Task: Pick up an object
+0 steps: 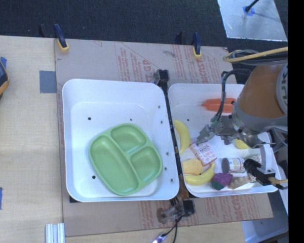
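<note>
Robotics lab, test rig setup. Wooden bench (20,151) w/ cardboard sheet (116,59) clamped on by blue-handled clamps (61,37). Two white bins (76,110) side by side, joined by black brackets. Grey/orange industrial arm (261,97) w/ cables over the right bin. Toy props: green divided plate (124,158), plastic bananas (181,134). Tape marks on bench and on dark carpet floor (116,9).

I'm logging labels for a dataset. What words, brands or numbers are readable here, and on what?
Nothing reads clearly.
Red print repeats in strips across the cardboard sheet under the bins: too blurred.
The small packet has red marks: too small.
The little bottle has a label: too small.
Letters on the arm: cut off.
</note>
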Robot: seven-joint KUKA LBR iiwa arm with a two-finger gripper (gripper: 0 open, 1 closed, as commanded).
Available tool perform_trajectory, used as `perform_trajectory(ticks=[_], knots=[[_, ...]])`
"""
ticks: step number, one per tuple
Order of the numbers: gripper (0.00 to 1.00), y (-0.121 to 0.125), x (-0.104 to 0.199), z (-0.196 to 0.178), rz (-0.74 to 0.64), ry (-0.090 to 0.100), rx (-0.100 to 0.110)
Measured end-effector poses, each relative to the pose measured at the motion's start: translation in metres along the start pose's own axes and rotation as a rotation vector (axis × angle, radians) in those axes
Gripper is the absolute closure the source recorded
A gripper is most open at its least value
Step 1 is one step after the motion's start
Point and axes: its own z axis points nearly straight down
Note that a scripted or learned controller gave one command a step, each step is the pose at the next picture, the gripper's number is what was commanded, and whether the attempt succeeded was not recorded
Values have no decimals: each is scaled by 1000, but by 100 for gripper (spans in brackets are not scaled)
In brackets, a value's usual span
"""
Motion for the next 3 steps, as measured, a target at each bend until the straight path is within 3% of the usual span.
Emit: perform_trajectory(ticks=[1, 2, 3], knots=[[0, 57, -8, 62, -2, 0, 1], [0, 127, -45, 50, 2, 8, 19], [100, 127, -47, 39, -4, 2, 19]])
